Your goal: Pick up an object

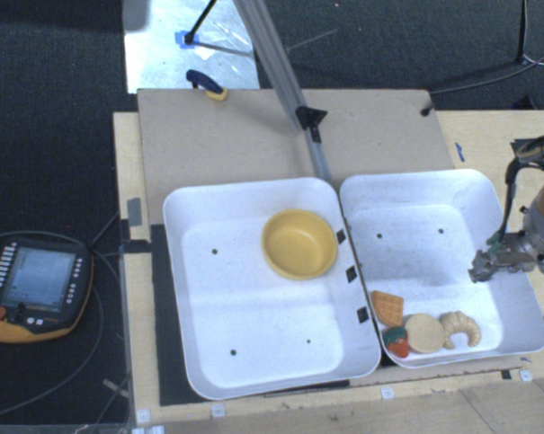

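Observation:
In the right bin [415, 205], near its front edge, lie a waffle-like orange cracker [387, 305], a red strawberry-like piece [397, 344], a round tan cookie [425, 333] and a pale croissant [462, 328]. A yellow bowl [298, 244] sits in the left bin [224, 349] at its back right. My gripper [483, 269] hangs at the right bin's right side, above the bin floor and up and right of the croissant, apart from all the items. Nothing shows between its fingers.
A slanted metal pole [284, 72] crosses the cardboard backing behind the bins. A teach pendant [34, 287] lies on the floor at the left. A cable runs down along the arm at the right edge.

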Tool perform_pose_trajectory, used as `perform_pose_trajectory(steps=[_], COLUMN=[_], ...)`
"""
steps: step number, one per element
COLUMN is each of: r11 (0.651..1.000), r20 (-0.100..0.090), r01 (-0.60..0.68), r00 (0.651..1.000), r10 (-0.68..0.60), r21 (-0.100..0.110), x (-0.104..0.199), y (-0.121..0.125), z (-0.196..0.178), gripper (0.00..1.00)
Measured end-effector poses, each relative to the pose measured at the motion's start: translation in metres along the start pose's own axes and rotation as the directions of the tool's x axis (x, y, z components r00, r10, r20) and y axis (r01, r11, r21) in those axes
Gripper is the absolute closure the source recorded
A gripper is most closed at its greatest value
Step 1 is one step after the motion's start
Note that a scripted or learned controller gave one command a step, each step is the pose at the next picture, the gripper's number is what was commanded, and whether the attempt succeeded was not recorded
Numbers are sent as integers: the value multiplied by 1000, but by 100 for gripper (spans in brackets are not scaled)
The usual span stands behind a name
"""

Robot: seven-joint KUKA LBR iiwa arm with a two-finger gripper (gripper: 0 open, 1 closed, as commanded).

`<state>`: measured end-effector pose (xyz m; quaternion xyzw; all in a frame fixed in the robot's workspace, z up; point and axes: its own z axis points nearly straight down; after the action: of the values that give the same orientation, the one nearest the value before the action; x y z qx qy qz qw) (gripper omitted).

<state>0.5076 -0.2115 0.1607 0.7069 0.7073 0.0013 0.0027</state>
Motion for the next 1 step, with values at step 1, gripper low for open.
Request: perform_pose_trajectory(steps=[1], r11=[1000], r20=[-1], r01=[0], r00=[1000], r10=[0], r21=[1], x=[0], y=[0], z=[-42], gripper=[100])
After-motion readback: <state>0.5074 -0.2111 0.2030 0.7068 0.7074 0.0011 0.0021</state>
